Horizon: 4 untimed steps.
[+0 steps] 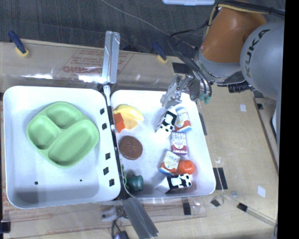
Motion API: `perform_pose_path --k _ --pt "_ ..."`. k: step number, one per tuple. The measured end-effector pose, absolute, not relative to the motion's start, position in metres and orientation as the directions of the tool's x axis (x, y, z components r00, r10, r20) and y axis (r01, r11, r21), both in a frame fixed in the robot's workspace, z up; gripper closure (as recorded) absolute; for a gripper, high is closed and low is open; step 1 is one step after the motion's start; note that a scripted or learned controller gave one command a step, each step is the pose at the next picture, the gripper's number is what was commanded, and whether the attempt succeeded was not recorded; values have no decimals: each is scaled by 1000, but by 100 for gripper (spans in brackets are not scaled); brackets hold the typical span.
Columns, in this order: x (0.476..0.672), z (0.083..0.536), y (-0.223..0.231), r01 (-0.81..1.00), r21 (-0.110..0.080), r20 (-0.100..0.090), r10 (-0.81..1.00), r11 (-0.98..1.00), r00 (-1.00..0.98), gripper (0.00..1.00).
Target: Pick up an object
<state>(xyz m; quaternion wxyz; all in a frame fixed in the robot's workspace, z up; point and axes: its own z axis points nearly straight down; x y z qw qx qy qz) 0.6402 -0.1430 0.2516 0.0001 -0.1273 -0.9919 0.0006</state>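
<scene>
low in the right bin [207,158] sits a cow toy [179,182]. gripper [172,98] hangs over another cow toy [165,123], fingers a little apart, holding nothing. go straight down, then squeeze.

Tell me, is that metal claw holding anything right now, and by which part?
Nothing. The gripper hangs open just above a black-and-white carton in the right bin, with nothing between its fingers.

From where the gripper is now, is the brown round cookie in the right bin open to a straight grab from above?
Probably yes. The brown cookie lies flat on bare bin floor, apart from the yellow and orange pieces above it and the cartons to its right. Nothing covers it. The gripper hangs over the same right bin.
</scene>
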Motion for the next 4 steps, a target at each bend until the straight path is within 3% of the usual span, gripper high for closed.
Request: perform_pose_path --k 1,2,3,4 --pt "631 223 -175 67 0 1 67 998 -998 100" --pt "631 245 -89 252 1 0 252 968 -968 100" --pt "631 256 -90 248 0 -3 248 969 -969 100" --pt "585 190 -84 190 0 4 190 982 -982 100"
